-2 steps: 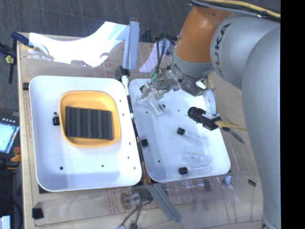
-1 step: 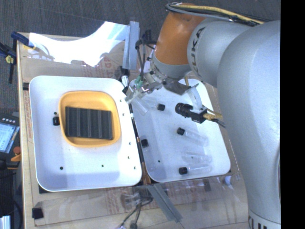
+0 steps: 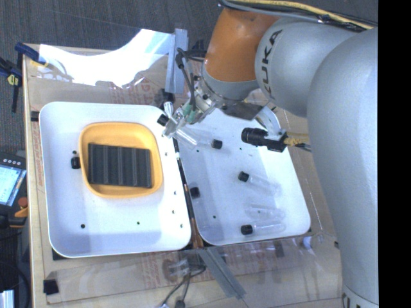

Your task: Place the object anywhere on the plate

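Bench (image 3: 96, 271): carries two shallow white bins side by side. Left bin (image 3: 64, 230): holds a yellow plate (image 3: 119, 136) with rounded corners, its middle taken up by a dark ribbed insert (image 3: 120, 165); a small black cap (image 3: 76, 162) lies on the bin floor just left of the plate. Right bin (image 3: 218, 230): holds several clear tubes with black caps, one (image 3: 199, 140) near the top left corner, one (image 3: 258, 182) near the middle right, two (image 3: 264, 218) near the lower right, plus a loose black cap (image 3: 194, 191) by the left wall. Arm (image 3: 308, 56): grey with orange band, entering from the right, wrist over the top left corner of the right bin. Gripper (image 3: 172, 126): low over the gap between the bins, just above the nearest tube; whether the fingers are released or clenched cannot be told, and no tube is seen between them. Plate bears no tube.
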